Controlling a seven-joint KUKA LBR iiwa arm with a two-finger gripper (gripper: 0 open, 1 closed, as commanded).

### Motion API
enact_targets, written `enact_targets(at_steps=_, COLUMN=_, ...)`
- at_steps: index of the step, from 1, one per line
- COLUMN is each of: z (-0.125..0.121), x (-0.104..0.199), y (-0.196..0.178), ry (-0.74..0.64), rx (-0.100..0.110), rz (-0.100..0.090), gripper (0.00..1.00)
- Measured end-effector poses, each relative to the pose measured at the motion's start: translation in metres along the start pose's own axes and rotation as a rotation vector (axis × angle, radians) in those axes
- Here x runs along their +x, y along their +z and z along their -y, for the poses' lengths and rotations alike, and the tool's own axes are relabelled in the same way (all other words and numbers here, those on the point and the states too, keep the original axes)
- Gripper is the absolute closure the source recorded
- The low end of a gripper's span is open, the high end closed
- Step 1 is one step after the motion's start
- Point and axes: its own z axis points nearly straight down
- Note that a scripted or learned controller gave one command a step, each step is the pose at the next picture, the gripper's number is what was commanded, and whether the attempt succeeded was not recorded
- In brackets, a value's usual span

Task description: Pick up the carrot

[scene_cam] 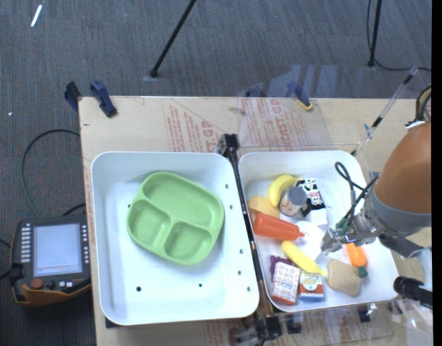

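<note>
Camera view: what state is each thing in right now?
Carrot: lying in the right bin, beside the pincer.
Pincer: low over the right bin, near the carrot.
Green plate: right way up in the left bin.
Orange bottle: lying on its side.
Bananas: lying flat.

Even, fairly bright overhead light is falling across the scene — shadows are lying soft and short. The two shallow white plastic bins point(105, 265) are glaring slightly, nearly washing out. The whole picture is looking mildly soft and grainy — the dark grey carpeted floor point(98, 34) is staying dim.
</note>
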Motion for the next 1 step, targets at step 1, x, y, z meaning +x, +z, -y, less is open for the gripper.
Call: enact_targets(at_steps=1, z=-0.0006, x=0.0006, y=-0.0083, ry=0.001, rx=0.003, rz=-0.003, gripper=1.0)
